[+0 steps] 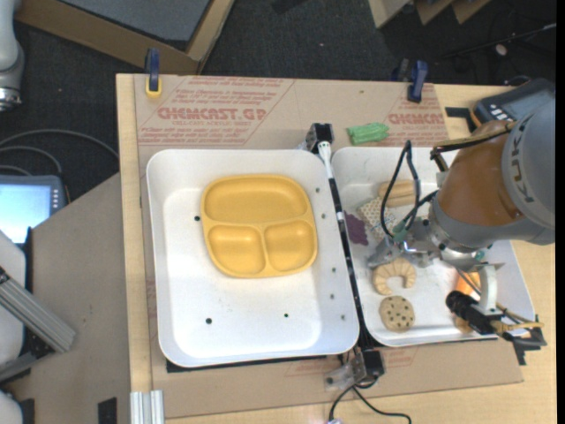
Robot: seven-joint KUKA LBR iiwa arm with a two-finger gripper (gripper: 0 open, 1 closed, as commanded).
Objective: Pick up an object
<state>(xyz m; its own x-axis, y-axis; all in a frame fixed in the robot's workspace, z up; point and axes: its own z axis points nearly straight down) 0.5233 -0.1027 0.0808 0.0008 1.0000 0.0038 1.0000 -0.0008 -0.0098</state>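
Tan croissant [395, 276] lies in the right bin [441, 334], long axis left to right, tips curving toward the cookie [396, 312]. Gripper [388, 253] just behind it; whether wide or narrow, cannot tell.

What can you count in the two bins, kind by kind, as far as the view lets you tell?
Yellow divided plate: 1
Croissant: 1
Cookie: 1
Purple piece: 1
Tan stick: 1
Total: 5 clearly seen. The arm covers part of the right bin, so more may lie under it.
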